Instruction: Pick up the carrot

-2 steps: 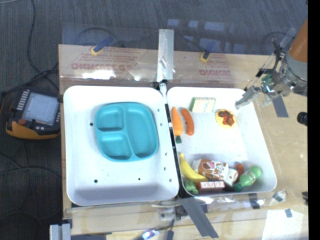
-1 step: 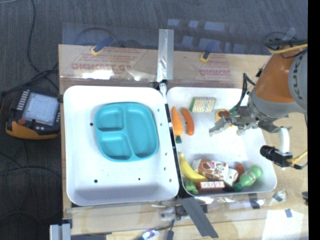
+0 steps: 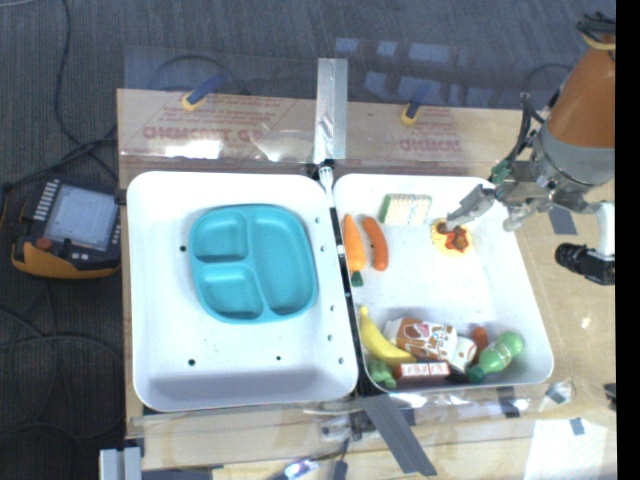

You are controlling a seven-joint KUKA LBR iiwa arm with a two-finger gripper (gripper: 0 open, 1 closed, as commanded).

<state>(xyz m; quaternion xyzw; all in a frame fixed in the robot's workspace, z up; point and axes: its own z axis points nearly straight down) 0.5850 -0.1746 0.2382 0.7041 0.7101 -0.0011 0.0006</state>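
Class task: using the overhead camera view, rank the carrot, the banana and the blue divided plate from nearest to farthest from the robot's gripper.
1. Carrot: right bin, by its left wall, nearest the gripper.
2. Banana: right bin, front-left corner.
3. Blue divided plate: left bin, farthest.

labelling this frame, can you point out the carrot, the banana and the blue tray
carrot [image 3: 352, 246], camera view, middle of its orange body by the right bin's left wall
banana [image 3: 378, 341], camera view, middle of its yellow curve
blue tray [image 3: 252, 261], camera view, the ridge between its compartments
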